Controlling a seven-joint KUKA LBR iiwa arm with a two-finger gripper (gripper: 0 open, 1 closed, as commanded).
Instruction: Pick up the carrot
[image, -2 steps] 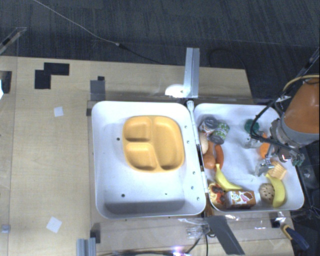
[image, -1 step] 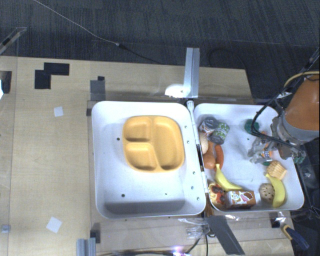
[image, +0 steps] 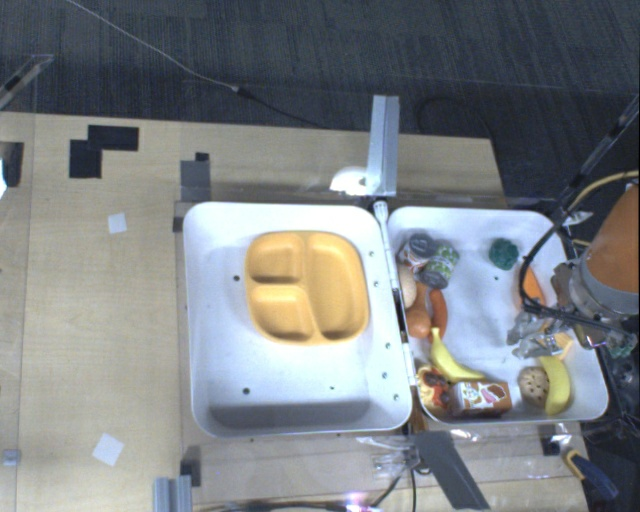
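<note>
The carrot (image: 529, 284) is an orange sliver lying near the right wall of the right bin (image: 470, 225), partly hidden behind a black cable and the arm. My gripper (image: 532, 336) hangs low over the right side of that bin, just in front of the carrot and behind a yellow banana (image: 557, 386). Nothing can be made out between its fingers.
The left bin (image: 215, 330) holds a yellow divided plate (image: 305, 285). In the right bin lie a red-orange sausage-like piece (image: 438, 308), a second banana (image: 455, 364), a brown-labelled bottle (image: 476, 397), a cookie (image: 533, 381), a green lump (image: 503, 253) and a small can (image: 437, 260).
</note>
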